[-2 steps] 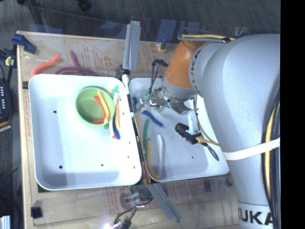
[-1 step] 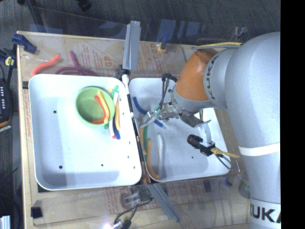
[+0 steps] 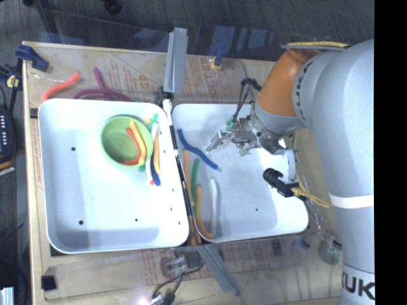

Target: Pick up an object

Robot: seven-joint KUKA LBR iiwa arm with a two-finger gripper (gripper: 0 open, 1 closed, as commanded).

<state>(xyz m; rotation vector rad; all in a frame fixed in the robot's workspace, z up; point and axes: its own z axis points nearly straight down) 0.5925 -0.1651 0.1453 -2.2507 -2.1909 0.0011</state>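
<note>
My gripper (image 3: 217,141) hangs over the upper middle of the right bin (image 3: 280,218), its metal fingers spread open with nothing between them. Just left of the fingertips lies a blue strip (image 3: 198,150), slanting down to the right. Below it a green strip (image 3: 195,169), an orange strip (image 3: 200,210) and a white strip (image 3: 214,197) lie along the bin's left side. In the left bin (image 3: 82,221) a green bowl (image 3: 119,142) holds several coloured strips (image 3: 151,146), some spilling over its right rim.
An orange strip (image 3: 61,87) and a purple cord (image 3: 100,93) lie on the bench behind the left bin. A grey metal bar (image 3: 175,59) stands between the bins at the back. The arm covers the right bin's right side.
</note>
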